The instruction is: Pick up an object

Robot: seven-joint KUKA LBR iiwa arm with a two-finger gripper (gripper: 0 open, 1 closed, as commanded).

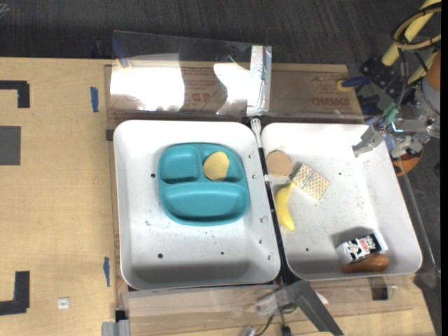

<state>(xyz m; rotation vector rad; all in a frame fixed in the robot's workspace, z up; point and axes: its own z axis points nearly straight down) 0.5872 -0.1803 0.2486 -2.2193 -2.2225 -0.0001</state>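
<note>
The right bin [392, 187] holds a yellow banana [284, 208] by its left wall, a round tan cookie-like piece [278, 162], a checkered yellow and white packet [310, 182], a small black and white carton [362, 247] and an orange-brown piece [367, 262] in the near right corner. In the left bin [133, 208] lies a teal divided plate [203, 187] with a yellow lemon-like ball [216, 165] in its upper right compartment. My gripper [381, 133] hangs over the far right rim of the right bin, away from all the objects, with nothing seen in it.
A clear plastic sheet and cardboard wall [189, 82] stand behind the bins. Wooden bench surface [49, 187] stretches to the left. Yellow and blue cables [413, 26] run along the arm at the upper right.
</note>
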